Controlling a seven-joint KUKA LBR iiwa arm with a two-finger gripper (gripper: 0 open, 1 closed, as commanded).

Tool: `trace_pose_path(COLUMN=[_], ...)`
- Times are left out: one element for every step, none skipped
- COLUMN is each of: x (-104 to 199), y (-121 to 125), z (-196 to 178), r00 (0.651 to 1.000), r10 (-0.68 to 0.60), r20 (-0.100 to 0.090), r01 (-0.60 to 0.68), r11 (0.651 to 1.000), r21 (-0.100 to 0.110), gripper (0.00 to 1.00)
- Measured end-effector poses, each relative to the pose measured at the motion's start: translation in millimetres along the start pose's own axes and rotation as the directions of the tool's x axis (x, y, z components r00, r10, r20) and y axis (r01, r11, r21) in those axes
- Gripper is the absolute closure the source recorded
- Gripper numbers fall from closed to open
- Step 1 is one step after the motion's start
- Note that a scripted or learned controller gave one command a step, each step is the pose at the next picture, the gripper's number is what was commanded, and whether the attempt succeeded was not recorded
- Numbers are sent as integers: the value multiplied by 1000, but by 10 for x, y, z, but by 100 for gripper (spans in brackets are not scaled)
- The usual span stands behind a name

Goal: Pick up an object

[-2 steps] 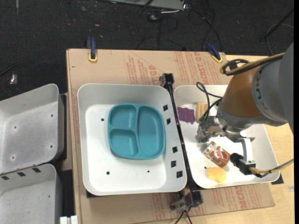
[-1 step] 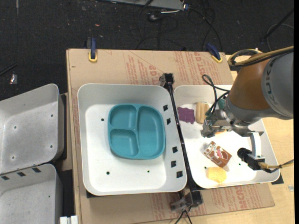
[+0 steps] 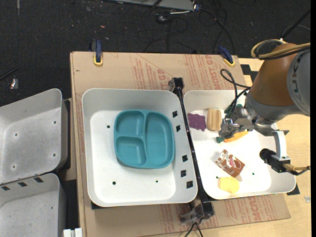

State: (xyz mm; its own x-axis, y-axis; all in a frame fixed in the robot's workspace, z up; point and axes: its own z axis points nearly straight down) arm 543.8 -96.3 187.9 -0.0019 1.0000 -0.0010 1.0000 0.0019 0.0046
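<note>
In the right bin (image 3: 256, 184) lie a purple piece (image 3: 197, 121), a tan cylinder (image 3: 214, 119), an orange piece (image 3: 236, 137), a brown-and-white packet (image 3: 230, 164) and a yellow piece (image 3: 228, 184). My gripper (image 3: 230, 127) is down in this bin, right over the orange piece's left end and just right of the tan cylinder. A small green bit (image 3: 219, 139) shows beside the gripper's lower left. The arm's wrist hides the fingertips.
The left bin (image 3: 98, 181) holds a teal divided plate (image 3: 144, 138). A black divider (image 3: 186, 137) runs between the two bins. The arm's body (image 3: 279, 85) covers the right bin's upper right corner. Grey trays (image 3: 29, 127) lie off the bench at the left.
</note>
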Motion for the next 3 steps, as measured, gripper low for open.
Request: trace_pose_path(x=[-86,501,991], y=[-48,77,133], z=[-516,-525,-419], r00=[1000,1000,1000], r10=[1,-6,-6], r20=[1,-2,-2], r01=[-1,6,6], r11=[1000,1000,1000], r21=[-1,3,6], gripper=[100,100,100])
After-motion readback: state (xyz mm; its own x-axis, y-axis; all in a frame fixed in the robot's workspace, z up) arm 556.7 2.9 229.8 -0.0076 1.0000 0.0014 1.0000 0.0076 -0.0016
